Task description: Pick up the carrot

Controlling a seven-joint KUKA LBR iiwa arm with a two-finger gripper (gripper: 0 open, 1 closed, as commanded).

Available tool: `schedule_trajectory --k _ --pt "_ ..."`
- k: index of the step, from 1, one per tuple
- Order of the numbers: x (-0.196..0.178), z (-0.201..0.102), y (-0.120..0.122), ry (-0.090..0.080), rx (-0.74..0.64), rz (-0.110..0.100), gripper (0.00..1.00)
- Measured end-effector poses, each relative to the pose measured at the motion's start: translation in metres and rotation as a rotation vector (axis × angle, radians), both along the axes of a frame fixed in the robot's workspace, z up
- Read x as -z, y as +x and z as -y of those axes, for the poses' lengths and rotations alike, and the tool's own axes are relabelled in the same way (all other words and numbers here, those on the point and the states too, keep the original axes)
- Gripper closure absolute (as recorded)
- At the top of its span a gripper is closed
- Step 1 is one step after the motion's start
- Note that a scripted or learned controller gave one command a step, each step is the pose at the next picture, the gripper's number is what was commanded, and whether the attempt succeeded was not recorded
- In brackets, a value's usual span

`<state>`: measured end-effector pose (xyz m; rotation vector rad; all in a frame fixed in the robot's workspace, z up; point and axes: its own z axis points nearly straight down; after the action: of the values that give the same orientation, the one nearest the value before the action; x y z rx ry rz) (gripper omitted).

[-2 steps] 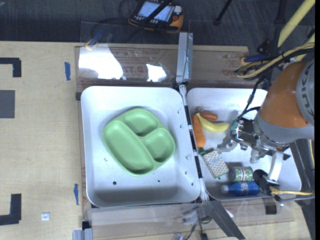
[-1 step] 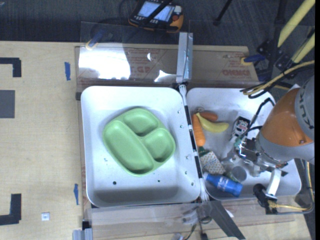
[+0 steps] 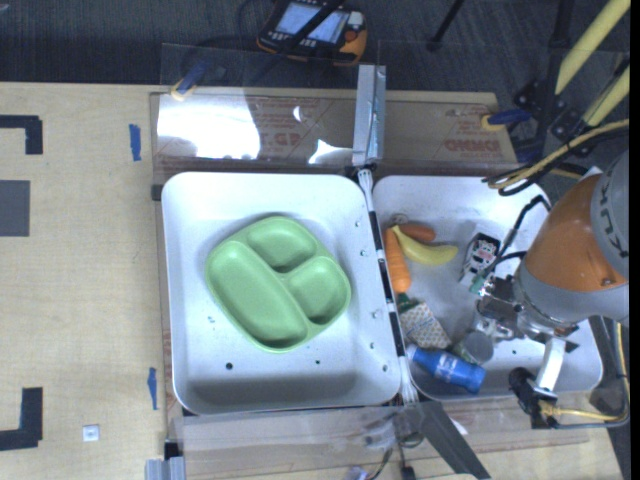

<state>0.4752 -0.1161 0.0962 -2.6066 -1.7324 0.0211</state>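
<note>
1. In the right bin (image 3: pixel 560 193), take the carrot (image 3: pixel 397 264) as your landmark: it lies lengthwise just beside the bin's left wall, its leafy end toward you and touching a patterned pouch (image 3: pixel 423 322).
2. Right of the carrot, just beside its far end, a banana (image 3: pixel 428 251) lies crosswise with something red-orange (image 3: pixel 417 232) behind it. Near the carrot's leafy end, beyond the pouch, a blue can (image 3: pixel 447 367) lies on its side.
3. The gripper (image 3: pixel 480 340) hangs well right of the carrot, close to the can and pouch; you cannot tell from here how its pincer stands, and nothing shows in it.
4. The arm (image 3: pixel 570 258) has not reached the carrot, so you should count the pick as not begun.
5. Risk: the carrot hugs the wall, so one finger may strike the rim or find no room on that side.
6. Risk: the banana and the red-orange piece crowd the far end, and a loose aim could close on them instead.
7. Risk: a straight path from the gripper to the carrot crosses the pouch and can, which may be shoved.
8. The carrot looks smooth, tapered and hard, likely plastic, so it may squirt out of a pinch near its tip.
9. The banana is curved and glossy, the pouch flat and limp, the can round and apt to roll.
10. Left of the carrot, the other bin (image 3: pixel 190 268) holds a green divided plate (image 3: pixel 245 293).
</note>
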Motion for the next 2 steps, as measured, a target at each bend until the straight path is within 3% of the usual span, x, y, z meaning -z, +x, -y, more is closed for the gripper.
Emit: schedule_trajectory --k 1,2 --pt "-0.084 -0.047 0.003 -0.005 0.164 0.007 1.00" --pt "-0.058 -0.002 0.051 -0.007 0.358 0.006 1.00"
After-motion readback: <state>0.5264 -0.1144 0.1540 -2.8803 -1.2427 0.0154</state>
